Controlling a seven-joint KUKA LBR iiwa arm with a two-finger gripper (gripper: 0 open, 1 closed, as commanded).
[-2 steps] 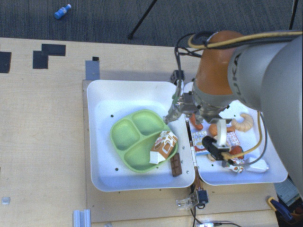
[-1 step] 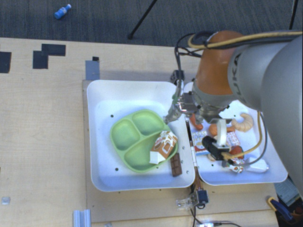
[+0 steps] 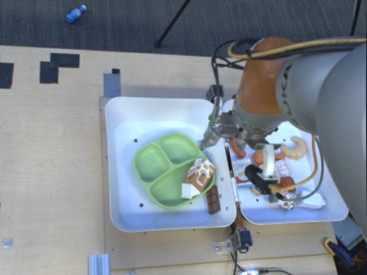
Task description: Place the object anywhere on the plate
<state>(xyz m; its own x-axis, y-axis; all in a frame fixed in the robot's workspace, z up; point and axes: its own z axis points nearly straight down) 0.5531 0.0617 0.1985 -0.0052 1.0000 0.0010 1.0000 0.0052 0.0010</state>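
Risk lay mostly at the plate's [image 3: 163, 168] near right edge, where a small carton [image 3: 199, 177] (printed like a little house) sat tilted across the rim, part on the green plate and part over the left bin's [image 3: 123, 153] white floor. A brown bar [image 3: 213, 199] lay just beside it, off the plate, against the wall between the bins. The tool [image 3: 218, 132] hung at the far right corner of the left bin, near the plate but apart from the carton; whether it was apart or together I could not tell, as the arm's wrist hid most of it. Any nudge from the arm could have tipped the carton off the rim. The right bin [image 3: 321, 211] held a croissant [image 3: 296, 148] and other clutter, which a swinging wrist might have dragged about.
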